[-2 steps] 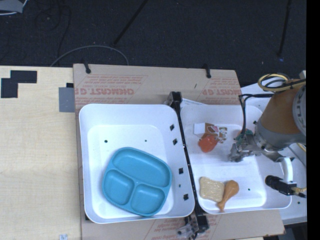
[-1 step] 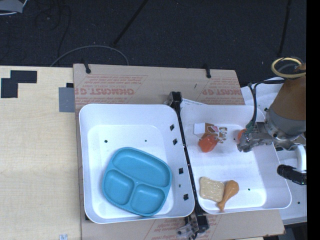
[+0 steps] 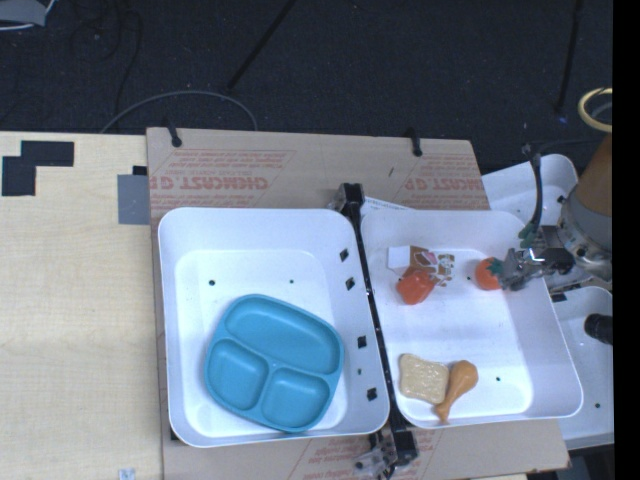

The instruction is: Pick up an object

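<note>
Tool (image 3: 519,266): at right bin's (image 3: 560,368) right rim, just beside the small orange-red ball (image 3: 487,274); whether it is open I cannot tell
Near edge: toast slice (image 3: 423,377) touching drumstick (image 3: 457,384)
Middle: bare floor
Far: red piece (image 3: 415,287), small packet (image 3: 431,262)
Left bin (image 3: 180,268): blue divided plate (image 3: 273,362)

the grey arm (image 3: 600,198) is cut off by the right edge; the small metal gripper (image 3: 518,266) is too blurred to read its fingers.
</note>
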`<state>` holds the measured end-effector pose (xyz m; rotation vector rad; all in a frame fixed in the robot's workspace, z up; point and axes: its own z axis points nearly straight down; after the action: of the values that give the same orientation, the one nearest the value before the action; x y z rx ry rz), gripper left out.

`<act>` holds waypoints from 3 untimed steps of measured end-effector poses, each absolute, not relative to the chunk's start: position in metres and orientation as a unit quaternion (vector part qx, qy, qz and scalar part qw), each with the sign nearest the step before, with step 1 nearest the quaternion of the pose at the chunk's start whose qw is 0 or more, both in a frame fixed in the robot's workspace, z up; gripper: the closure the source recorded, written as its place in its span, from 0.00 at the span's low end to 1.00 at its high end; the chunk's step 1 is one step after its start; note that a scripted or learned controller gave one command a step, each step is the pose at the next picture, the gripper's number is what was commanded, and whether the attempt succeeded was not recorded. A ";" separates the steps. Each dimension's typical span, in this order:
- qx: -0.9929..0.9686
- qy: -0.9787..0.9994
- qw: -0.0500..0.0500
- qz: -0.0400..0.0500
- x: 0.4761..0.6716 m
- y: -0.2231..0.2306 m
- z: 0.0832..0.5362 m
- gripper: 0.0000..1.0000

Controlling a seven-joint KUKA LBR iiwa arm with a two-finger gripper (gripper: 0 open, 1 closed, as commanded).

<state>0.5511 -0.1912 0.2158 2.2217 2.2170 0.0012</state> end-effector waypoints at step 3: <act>0.706 0.708 -0.002 0.000 0.550 -0.093 0.236 1.00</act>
<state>0.5502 -0.0934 0.2365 2.2205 2.2285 0.0000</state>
